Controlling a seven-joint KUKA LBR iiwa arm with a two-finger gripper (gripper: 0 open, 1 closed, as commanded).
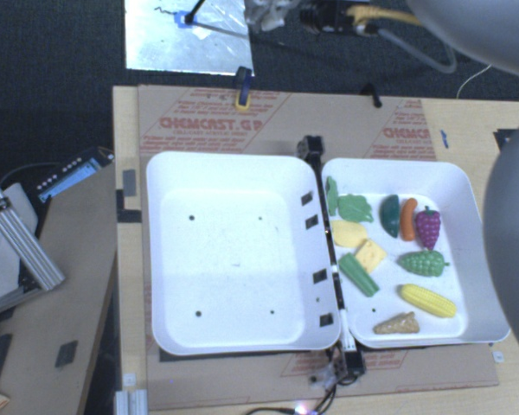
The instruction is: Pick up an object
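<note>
While the gripper (272, 3) hangs at the top of the view, above the dark floor beyond the bench and just beside a silvery sheet (186, 24), it is well apart from both bins. It appears blurred, and whether it is parted or closed cannot be judged; nothing is seen in its grasp. Grey arm (476, 11) casing crosses the top right corner, with a yellow cable (381, 14) running along it.

Two white bins sit side by side on a brown board (208, 124) with red lettering. The left bin (169, 258) shows its bare white floor. The right bin (467, 232) holds all the toy foods, loosely grouped and mostly apart from one another.

Contents of the right bin:
- leafy green (353, 207) near the far left corner
- dark green piece (389, 214) touching a carrot (408, 219)
- purple grapes (427, 226) just beside the carrot
- pale yellow piece (349, 234) and yellow block (370, 254), touching
- cucumber (358, 275) lying aslant, just beside the block
- knobbly green piece (422, 263) toward the right wall
- corn (428, 301) below it
- tan piece (396, 323) nearest the front wall

A yellow clamp (242, 91) grips the board's far edge.
</note>
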